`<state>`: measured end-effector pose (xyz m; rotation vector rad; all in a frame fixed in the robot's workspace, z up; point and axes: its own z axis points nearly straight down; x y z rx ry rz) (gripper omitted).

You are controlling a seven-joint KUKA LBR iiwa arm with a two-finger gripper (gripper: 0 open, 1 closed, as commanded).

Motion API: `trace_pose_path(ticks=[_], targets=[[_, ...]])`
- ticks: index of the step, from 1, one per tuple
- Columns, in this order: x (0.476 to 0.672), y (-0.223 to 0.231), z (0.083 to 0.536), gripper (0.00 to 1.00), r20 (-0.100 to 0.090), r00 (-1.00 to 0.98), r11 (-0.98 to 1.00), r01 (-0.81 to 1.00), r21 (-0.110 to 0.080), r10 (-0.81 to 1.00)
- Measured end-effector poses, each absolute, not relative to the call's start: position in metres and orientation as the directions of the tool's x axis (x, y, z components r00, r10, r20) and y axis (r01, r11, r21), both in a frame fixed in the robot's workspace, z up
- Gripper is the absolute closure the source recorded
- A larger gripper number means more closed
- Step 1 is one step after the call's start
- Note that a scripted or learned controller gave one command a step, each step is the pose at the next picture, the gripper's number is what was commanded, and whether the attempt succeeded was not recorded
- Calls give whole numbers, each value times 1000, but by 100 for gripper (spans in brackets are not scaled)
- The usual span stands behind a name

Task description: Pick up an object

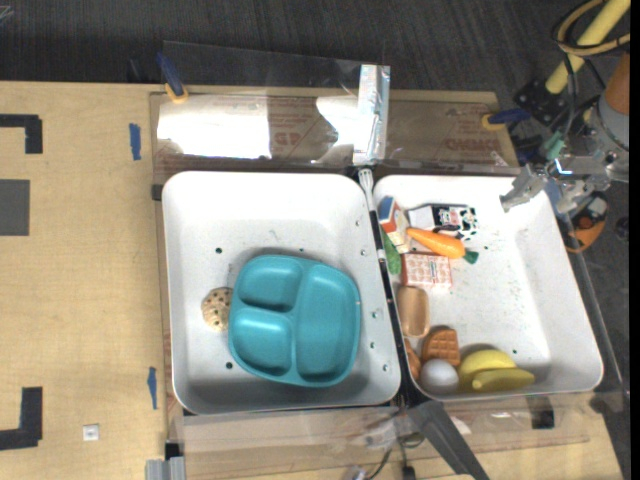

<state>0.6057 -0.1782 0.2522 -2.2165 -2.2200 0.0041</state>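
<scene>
Left bin: cookie touching teal divided plate. Right bin: carrot, black-white carton, printed packet with unreadable text, banana. Gripper above the bin's upper right corner; whether it grips anything cannot be told.

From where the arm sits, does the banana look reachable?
Probably yes. The banana lies uncovered in the right bin, touching only an egg; the hand is at that bin's far right corner.
</scene>
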Motion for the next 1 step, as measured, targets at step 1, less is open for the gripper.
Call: trace_pose_path(ticks=[1], targets=[[623, -97, 153, 0, 3, 9, -9, 1000, -11, 1000]])
